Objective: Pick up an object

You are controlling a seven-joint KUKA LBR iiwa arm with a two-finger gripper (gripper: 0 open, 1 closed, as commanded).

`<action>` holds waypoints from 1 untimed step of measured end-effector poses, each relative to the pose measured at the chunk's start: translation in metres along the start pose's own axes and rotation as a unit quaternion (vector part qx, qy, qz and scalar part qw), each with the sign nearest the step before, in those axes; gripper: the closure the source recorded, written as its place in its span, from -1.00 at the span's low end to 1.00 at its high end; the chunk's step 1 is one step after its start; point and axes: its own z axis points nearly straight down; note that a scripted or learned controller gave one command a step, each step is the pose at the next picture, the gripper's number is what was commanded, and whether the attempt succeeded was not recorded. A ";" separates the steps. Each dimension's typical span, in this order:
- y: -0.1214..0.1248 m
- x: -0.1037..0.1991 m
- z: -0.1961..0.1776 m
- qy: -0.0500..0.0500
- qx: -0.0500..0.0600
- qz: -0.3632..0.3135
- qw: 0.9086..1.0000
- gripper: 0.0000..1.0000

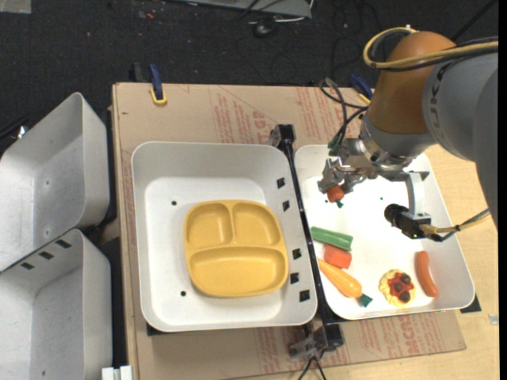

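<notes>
Reaching in from the right of the camera view, the grey arm [444, 93] with its orange band hangs over the far part of the right bin [372, 240], its wrist turned down toward the bin floor. The gripper [336, 185] sits low at the bin's far left corner, near the divider between the two bins. A small red object [336, 194] lies right at the gripper's tip, with a speck of green just below it. At this slant I cannot tell whether the gripper is open or closed, nor whether the red object is gripped or merely resting on the white floor beneath it.

Nearer the camera in the same bin lie several toy foods. A green piece [331, 236] lies tilted beside the left wall. A red piece [337, 256] lies just below it, touching or nearly so. An orange carrot [341, 278] with a green end runs slantwise toward the near edge. To its right is a small round yellow piece with red toppings [398, 286], and just beside that a red-orange sausage [427, 273] lies nearly upright against the right side. All of these are well apart from the gripper.

The left bin [150, 172] holds a yellow divided plate [235, 248], lying flat in its middle, with three compartments facing up. Both bins rest on a brown board [214, 109].
</notes>
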 end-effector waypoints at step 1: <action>-0.017 0.043 0.002 0.000 0.000 0.000 1.000 1.00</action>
